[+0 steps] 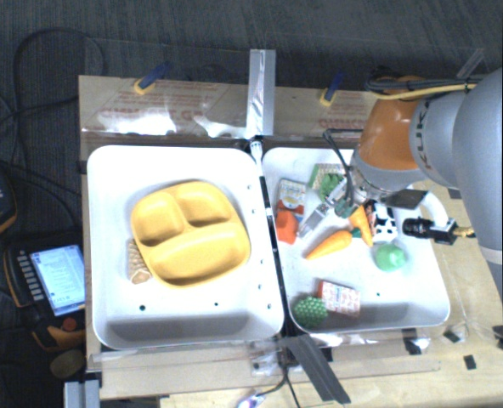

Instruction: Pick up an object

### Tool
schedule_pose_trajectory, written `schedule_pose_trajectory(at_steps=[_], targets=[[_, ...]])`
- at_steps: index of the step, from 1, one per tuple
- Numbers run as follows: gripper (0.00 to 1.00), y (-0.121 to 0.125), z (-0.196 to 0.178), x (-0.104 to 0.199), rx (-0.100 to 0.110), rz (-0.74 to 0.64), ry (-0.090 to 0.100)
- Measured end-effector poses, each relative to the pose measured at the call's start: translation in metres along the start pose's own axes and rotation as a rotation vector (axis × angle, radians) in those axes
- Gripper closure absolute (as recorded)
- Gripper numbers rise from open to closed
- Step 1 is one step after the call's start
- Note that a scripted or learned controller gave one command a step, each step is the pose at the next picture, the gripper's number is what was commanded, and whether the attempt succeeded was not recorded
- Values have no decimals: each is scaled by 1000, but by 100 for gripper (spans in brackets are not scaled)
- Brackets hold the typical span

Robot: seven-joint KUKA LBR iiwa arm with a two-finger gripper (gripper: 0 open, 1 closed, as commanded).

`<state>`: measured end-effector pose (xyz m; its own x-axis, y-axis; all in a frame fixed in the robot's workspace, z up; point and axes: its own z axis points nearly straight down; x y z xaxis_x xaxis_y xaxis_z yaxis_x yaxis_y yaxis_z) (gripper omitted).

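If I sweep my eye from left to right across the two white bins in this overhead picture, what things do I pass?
Waffle-like piece → yellow divided plate → orange block → green bumpy ball → carrot → smooth green ball.

Landmark: carrot, lying in the right bin.
Gripper: just above the carrot, low over the bin.
Green ball: right of the carrot.
Orange block: left of the carrot.
Yellow tray: far left of the carrot, in the left bin.
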<state>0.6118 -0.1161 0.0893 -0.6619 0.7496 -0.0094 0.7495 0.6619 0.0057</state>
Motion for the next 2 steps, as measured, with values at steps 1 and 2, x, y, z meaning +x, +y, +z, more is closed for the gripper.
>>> schedule_pose_trajectory(at_steps=[1,2], targets=[[0,-18,-1,28,1,-12,-3],[100,-17,-11,28,0,-13,-6]])
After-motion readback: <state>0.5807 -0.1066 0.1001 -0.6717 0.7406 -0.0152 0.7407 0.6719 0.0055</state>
